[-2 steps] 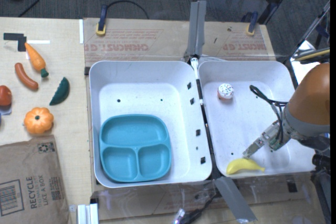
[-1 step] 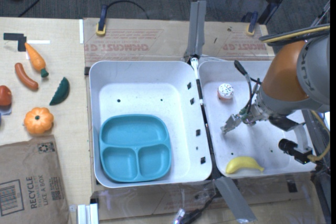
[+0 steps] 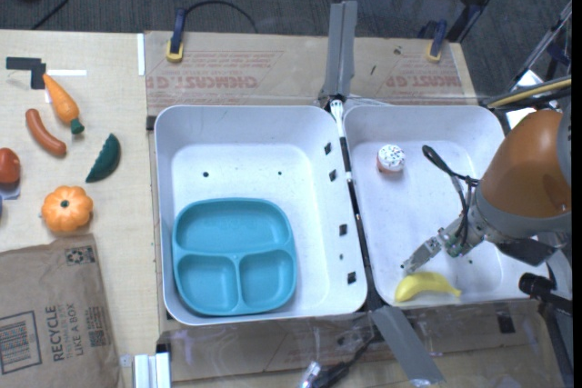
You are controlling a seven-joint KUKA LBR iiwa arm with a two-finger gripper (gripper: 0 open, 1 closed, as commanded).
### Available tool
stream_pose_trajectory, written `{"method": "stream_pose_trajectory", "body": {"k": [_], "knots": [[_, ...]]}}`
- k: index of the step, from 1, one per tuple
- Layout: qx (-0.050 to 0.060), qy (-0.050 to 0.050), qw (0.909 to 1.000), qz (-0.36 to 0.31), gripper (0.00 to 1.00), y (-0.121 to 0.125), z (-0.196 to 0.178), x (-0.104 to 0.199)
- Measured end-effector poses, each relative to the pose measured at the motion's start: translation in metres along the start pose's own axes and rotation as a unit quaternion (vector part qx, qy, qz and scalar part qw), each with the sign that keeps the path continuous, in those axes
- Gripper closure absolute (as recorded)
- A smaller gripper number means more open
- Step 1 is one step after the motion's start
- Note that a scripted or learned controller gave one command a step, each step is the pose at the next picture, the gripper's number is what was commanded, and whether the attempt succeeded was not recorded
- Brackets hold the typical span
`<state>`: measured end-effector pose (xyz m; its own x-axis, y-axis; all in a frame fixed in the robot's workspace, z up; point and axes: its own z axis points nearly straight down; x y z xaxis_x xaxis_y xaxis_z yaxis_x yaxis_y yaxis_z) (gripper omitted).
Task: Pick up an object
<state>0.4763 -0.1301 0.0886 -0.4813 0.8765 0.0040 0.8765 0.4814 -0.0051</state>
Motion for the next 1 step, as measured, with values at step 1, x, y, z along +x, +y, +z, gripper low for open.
{"method": "stream_pose_trajectory", "body": {"k": [1], "knots": [[0.0,-0.001,0.9891,0.147,0.0,0.0438,-0.1354,-0.0335]]}}
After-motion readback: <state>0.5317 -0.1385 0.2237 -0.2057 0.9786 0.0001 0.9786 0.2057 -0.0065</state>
